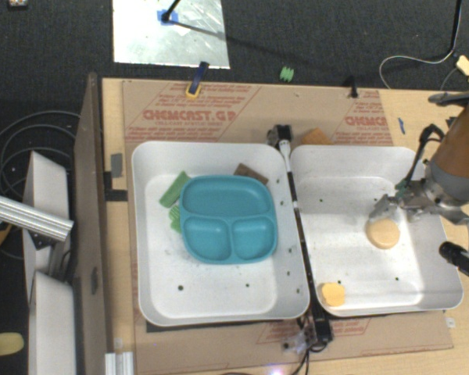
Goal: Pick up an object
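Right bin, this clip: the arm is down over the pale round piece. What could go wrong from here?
1. The pincer sits at the upper edge of the pale round piece, not centred over it, so a close may clip the rim and push it away.
2. The piece looks low and flat on the right bin floor, leaving little to grip.
3. The small orange piece lies near the bin's front wall, awkward for a later try.

The arm [461, 151] reaches in from the right — wrist bent down, gripper [395, 207] low.
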Tool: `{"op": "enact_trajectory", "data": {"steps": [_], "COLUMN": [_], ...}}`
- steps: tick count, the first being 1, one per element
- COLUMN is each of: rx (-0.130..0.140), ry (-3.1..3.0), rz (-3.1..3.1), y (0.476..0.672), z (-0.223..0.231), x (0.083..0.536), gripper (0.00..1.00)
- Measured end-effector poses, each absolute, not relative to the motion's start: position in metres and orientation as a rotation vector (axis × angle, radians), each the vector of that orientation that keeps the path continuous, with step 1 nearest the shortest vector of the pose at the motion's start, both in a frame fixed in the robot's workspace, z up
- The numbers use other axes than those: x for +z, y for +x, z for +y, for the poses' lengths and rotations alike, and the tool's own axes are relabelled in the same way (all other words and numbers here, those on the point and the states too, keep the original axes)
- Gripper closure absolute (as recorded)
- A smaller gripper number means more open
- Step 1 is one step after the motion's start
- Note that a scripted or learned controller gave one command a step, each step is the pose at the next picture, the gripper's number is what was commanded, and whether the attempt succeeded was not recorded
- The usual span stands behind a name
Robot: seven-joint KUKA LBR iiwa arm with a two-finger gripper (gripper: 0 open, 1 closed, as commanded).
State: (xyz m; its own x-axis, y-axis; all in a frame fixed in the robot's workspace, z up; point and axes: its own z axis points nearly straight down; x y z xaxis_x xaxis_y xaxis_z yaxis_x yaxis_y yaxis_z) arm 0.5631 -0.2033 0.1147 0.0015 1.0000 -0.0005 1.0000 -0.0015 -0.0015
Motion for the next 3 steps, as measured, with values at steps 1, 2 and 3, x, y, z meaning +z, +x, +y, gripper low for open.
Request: {"op": "enact_trajectory", "data": {"steps": [1,2,3], "rx": [0.0,-0.004,-0.011], "ry": [-2.215,-2.22,-2.214], "rz": [-2.225,-2.227,-2.239], "y": [0.547,0.549,0.587], "z": [-0.172,-0.174,-0.103], "x": [0.083,0.095,0.179], "gripper": [0.0,1.0,1.0]}}
